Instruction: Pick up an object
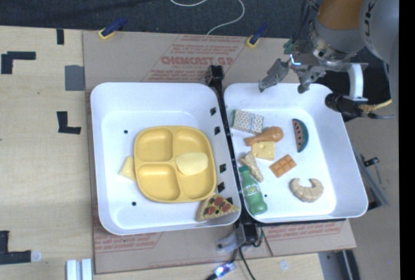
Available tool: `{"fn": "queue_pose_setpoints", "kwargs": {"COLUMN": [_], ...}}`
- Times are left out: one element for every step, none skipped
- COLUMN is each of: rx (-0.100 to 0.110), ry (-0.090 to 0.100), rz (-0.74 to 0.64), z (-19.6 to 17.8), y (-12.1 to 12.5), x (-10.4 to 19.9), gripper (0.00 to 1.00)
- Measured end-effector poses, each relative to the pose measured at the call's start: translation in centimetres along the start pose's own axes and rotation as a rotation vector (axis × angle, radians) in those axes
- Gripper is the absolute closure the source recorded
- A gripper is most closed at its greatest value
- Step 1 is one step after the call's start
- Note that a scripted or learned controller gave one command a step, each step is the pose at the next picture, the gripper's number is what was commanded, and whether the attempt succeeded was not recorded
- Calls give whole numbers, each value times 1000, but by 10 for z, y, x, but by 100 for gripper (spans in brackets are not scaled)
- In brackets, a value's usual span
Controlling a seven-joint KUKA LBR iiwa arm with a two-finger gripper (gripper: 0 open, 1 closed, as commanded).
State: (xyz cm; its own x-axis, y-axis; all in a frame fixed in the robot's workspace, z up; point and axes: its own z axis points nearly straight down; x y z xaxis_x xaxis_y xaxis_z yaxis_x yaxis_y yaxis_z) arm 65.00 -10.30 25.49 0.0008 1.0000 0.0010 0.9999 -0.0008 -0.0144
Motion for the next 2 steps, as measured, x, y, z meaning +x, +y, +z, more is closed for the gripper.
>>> {"fn": "queue_pose_setpoints", "kwargs": {"rx": [-13,-7], "ry": [-1,-1], "rz": [-3,-3], "z": [-8,54], "y": [2,-4], "x": [0,6], "gripper": [0,0]}}
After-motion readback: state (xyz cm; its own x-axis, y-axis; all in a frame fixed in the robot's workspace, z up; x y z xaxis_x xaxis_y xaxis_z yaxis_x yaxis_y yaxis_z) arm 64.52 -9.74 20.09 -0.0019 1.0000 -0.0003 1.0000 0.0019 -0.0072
